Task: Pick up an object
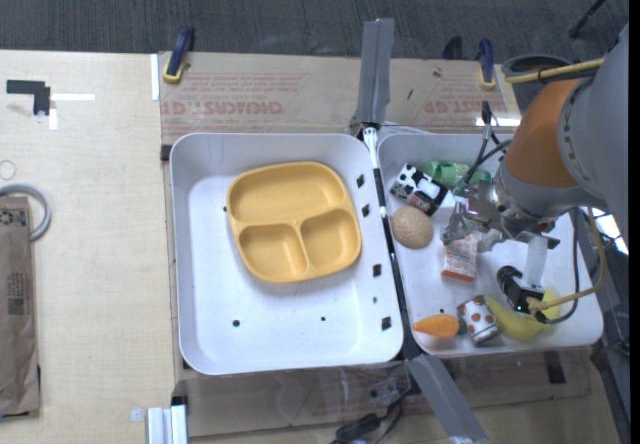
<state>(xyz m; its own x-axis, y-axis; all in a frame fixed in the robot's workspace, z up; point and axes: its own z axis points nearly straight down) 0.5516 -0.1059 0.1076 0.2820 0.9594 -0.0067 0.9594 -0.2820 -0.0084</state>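
Observation:
The right bin (590,332) holds several small objects. A tan egg-shaped ball (411,228) lies by its left wall, with a black-and-white toy (418,188) and a green item (446,172) behind it. An orange-and-white packet (460,259) lies in the middle. An orange carrot (436,325), a small patterned can (479,320) and a yellow banana (522,320) sit along the front. My gripper (470,222) hangs low over the middle of this bin, just above the packet. The arm's wrist hides what lies under it.
The left bin (200,262) holds a yellow three-part plate (295,220). A raised divider (385,242) separates the two bins. A black cable end (510,287) dangles near the banana. Brown cardboard (270,97) lies behind the bins.

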